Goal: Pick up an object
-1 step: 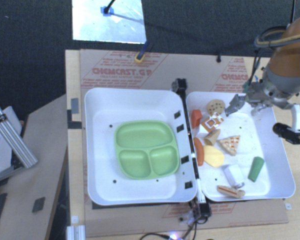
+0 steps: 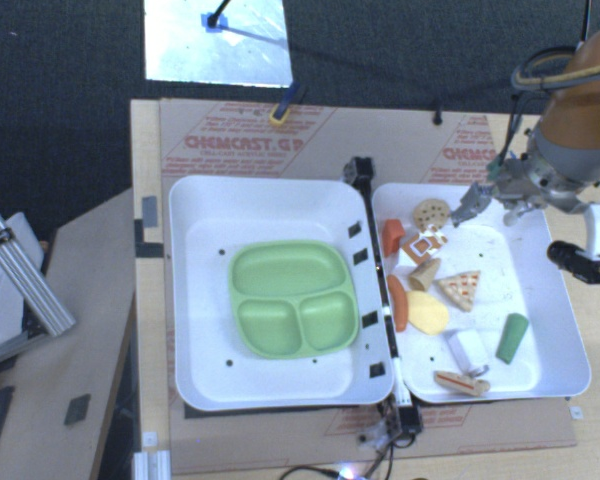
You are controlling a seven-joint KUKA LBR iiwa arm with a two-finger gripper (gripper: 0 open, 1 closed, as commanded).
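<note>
The right bin (image 2: 555, 298) holds several toy foods: a round cookie (image 2: 432, 211), an orange-and-white square piece (image 2: 427, 243), a red-orange chunk (image 2: 393, 236), a pizza slice (image 2: 460, 289), a yellow disc (image 2: 428, 315), a green cylinder (image 2: 512, 337), a white block (image 2: 470, 349) and a hot dog (image 2: 460, 382). My gripper (image 2: 488, 211) hovers over the bin's far side, just right of the cookie. Its fingers are open and spread, with nothing between them.
The left bin (image 2: 195, 268) carries a green divided plate (image 2: 292, 298). A black divider (image 2: 375, 278) runs between the bins. An orange sausage (image 2: 399, 303) lies against the right bin's left wall. The arm's wrist (image 2: 575, 118) looms over the far right corner.
</note>
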